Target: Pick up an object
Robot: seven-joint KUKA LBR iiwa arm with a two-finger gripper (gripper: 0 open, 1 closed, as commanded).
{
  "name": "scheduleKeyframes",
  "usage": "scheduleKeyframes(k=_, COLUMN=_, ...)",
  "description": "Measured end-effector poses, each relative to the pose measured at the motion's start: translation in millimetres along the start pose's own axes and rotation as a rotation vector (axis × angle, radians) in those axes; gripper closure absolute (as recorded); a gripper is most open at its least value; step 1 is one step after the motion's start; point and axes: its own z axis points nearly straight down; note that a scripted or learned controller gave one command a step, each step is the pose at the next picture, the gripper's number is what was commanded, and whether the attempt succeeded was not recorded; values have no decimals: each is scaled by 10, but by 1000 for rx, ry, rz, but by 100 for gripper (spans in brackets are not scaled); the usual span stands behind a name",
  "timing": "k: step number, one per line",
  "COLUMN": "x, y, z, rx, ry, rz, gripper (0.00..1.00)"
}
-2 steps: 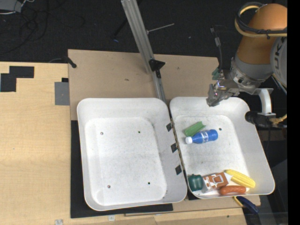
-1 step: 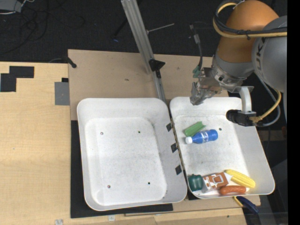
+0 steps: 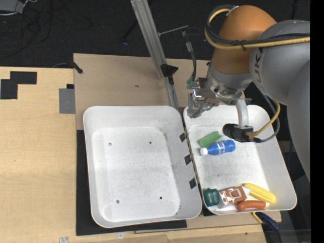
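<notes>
Nearest us, the orange sausage-shaped plastic toy (image 3: pixel 250 205) sits at the front rim of the right white shallow plastic bin (image 3: pixel 283 178), touching a yellow plastic corn cob (image 3: pixel 259 192). We'd target the blue plastic bottle (image 3: pixel 218 148) mid-bin beside a green stick-shaped block (image 3: pixel 209 138): probably light, stiff, slick, prone to rolling; grip across its body. Gripper (image 3: pixel 196 107) hovers over the bin's back-left corner; whether open or closed we cannot tell.

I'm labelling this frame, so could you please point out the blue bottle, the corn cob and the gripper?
blue bottle (image 3: pixel 220 147), camera view, middle of body
corn cob (image 3: pixel 259 192), camera view, middle of cob
gripper (image 3: pixel 195 109), camera view, between fingertips
</notes>
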Motion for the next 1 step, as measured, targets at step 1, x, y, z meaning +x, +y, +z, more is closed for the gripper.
scheduleKeyframes(k=1, x=534, y=43, z=158, rx=1, ry=0, rz=0, gripper=100)
